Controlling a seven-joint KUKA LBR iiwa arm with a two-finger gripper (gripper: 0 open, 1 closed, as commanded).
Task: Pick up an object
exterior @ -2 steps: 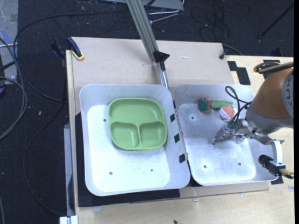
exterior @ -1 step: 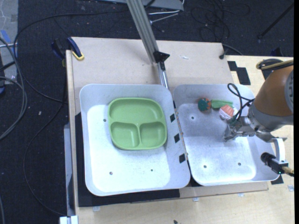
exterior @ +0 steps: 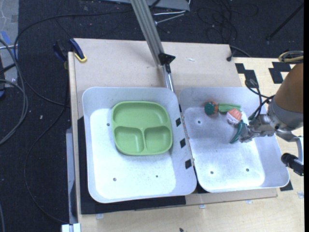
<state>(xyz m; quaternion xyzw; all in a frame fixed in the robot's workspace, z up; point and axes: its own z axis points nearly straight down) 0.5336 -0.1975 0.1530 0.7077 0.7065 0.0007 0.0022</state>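
The surface [exterior: 120, 57] is a pale tan board, its bare part running across the top from 10 to 2 o'clock. Two shallow white bins lie directly on it side by side: the left bin [exterior: 99, 178] toward 8 o'clock and the right bin [exterior: 270, 170] toward 4 o'clock, their inner edges meeting near the centre. A blue-and-yellow clamp [exterior: 77, 51] sits at the board's 10 o'clock corner.

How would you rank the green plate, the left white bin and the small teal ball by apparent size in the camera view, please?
1. Left white bin, largest.
2. Green plate, lying inside that bin.
3. Teal ball, smallest, in the right bin.
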